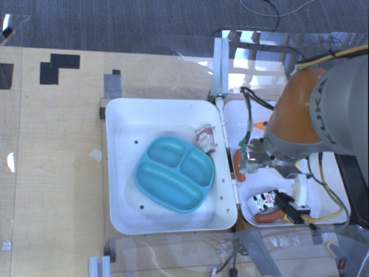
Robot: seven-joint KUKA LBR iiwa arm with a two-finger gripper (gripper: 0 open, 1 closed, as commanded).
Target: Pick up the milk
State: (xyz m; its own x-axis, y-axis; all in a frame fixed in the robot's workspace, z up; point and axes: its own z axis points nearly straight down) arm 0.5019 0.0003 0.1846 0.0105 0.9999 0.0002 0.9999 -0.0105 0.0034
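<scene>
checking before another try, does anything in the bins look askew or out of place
Nothing looks spilled. The reddish packet in the left bin leans askew against its right wall beside the blue plate; the milk lies close to a sausage in the right bin.

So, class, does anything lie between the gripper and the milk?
Nothing visible does. The gripper hangs over the right bin, with bare white floor between it and the milk. A sausage lies beside the milk's near side, outside that path.

A blue divided plastic plate (174,173) lies in the shallow white bin (118,154) left of the gripper (247,163). A small red-and-white packet (205,138) sits just beside the plate, and a brown sausage (268,216) lies below the gripper.
</scene>
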